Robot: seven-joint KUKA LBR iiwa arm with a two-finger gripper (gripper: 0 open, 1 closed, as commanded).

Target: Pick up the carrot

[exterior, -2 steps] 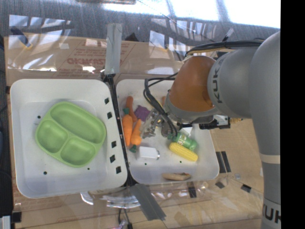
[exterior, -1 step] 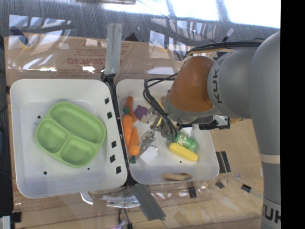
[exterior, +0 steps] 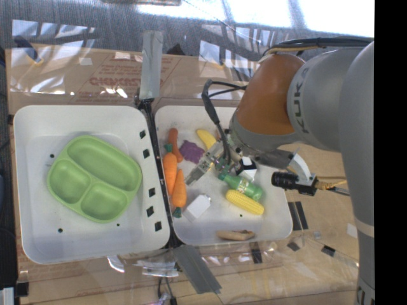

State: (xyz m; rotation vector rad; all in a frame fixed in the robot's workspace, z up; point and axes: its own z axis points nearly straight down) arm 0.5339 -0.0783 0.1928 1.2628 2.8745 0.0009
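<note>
1. Carrot [exterior: 170, 172] lies along the left wall of the right bin [exterior: 280, 229], just left of the pincer [exterior: 202, 169], not touching it. A second orange piece [exterior: 180, 189] sits against it, down-left of the pincer; a smaller one [exterior: 173, 136] lies up-left. Hard to tell which counts as the target.
2. Pincer: the metal fingers look slightly spread and nothing sits between them, so it's open and holding nothing.
3. Step, as I read it: approach, with the grasp not yet made. The next move calls for shifting left over the carrot, lining up across its width, then dropping and closing.
4. Around the pincer: purple item [exterior: 190, 150] just above, yellow banana-like piece [exterior: 206, 138] up-right, green bottle [exterior: 241, 185] and corn [exterior: 245, 202] to its right, white block [exterior: 199, 206] below, tan item [exterior: 235, 235] further below.
5. Left bin [exterior: 32, 234], well left of the pincer, holds a green divided plate [exterior: 94, 178].
6. Arm [exterior: 299, 100] covers the bin's upper right corner; the wrist area is cluttered and the fingertip shape is blurry.
</note>
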